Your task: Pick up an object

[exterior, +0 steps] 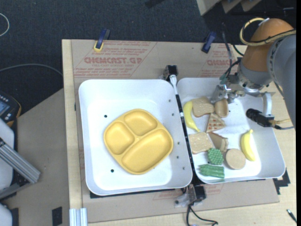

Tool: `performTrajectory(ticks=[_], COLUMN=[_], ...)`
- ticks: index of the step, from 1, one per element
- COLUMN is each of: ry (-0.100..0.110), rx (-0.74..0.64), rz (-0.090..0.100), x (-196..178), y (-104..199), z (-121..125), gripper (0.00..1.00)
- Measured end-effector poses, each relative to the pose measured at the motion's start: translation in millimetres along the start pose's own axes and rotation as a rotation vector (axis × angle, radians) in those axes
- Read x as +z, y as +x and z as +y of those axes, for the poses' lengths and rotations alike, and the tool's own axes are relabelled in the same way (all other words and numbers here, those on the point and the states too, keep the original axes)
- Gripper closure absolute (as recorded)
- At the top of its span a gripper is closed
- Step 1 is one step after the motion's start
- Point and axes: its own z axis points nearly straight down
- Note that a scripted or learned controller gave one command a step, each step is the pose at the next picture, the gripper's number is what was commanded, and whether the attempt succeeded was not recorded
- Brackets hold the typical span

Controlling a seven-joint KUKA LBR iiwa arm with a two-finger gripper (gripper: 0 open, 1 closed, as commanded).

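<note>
My gripper hangs low over the far part of the right bin, on the grey arm with the orange band. Just below it lies a small brown bread roll, close to or touching the gripper's tip. Beside the roll are a tan bread slice and a triangular pizza slice. I see nothing lifted off the bin floor.
The right bin also holds two yellow bananas, a toast square, a brown wedge, broccoli, green beans and a round cookie. A yellow divided plate lies in the left bin.
</note>
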Motion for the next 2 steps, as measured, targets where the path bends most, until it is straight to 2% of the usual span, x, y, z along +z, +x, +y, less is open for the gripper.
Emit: performTrajectory(ticks=[1, 2], ry=[-0.002, -0.013], rx=[-0.001, -0.005], rz=[0.000, 0.002], x=[-1, -108], y=[45, 116], z=[7, -11], gripper=[1.00, 1.00])
